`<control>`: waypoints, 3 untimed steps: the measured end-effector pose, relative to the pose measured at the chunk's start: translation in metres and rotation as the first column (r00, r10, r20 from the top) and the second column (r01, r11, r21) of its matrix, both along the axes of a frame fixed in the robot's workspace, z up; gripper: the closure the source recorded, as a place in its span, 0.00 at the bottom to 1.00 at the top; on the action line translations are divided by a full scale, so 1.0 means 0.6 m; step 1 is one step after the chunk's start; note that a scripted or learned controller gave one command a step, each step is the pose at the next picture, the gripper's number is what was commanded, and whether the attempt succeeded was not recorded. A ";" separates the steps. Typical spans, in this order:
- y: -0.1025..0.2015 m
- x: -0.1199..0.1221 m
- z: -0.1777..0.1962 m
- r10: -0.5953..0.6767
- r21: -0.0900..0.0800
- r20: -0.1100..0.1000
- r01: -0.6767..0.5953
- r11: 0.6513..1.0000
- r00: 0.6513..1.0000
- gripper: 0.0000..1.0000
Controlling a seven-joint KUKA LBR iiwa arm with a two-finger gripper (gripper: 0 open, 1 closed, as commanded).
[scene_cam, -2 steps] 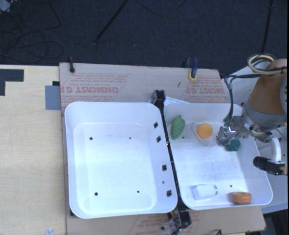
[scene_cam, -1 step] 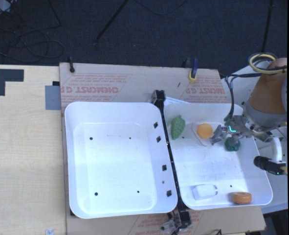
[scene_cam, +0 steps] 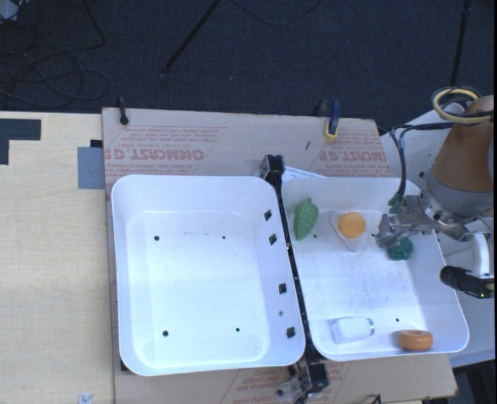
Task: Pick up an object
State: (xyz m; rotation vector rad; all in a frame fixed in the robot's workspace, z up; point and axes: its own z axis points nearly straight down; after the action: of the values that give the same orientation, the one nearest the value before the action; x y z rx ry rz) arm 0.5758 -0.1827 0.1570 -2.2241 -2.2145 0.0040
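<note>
The arm (scene_cam: pixel 462 162) reaches in from the right edge of the frame, and its claw (scene_cam: pixel 393 232) sits low over the upper right part of the right bin (scene_cam: pixel 437 297), right at a small teal object (scene_cam: pixel 400 247) that lies just below it. Whether the claw is open or closed I cannot tell; metal parts and the teal thing blur together there, so I would not call it a grip.

Judging by the pose, this is the descent or the closing step of a pick, with the teal object the likely target.

Other candidates lie in the same bin: an orange ball (scene_cam: pixel 351 224) in a small clear cup just left of the claw, a green lumpy item (scene_cam: pixel 305 217) near the divider, a white block (scene_cam: pixel 351 328) at the lower middle, and an orange ring-shaped piece (scene_cam: pixel 415 339) at the lower right (all well apart from each other). The left bin (scene_cam: pixel 126 225) lies beside it.

The next move calls for a firm close on the teal object, then a straight lift clear of the cup beside it.
</note>
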 end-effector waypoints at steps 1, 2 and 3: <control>-0.013 0.069 -0.118 0.009 -0.002 0.006 -0.009 1.000 1.000 1.00; -0.014 0.067 -0.097 0.007 -0.001 0.005 -0.007 1.000 1.000 1.00; -0.008 0.079 -0.114 0.006 -0.001 0.004 -0.006 1.000 1.000 1.00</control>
State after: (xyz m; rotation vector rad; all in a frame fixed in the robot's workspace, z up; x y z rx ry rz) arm 0.6229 -0.1874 0.0884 -2.2199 -2.2242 0.0008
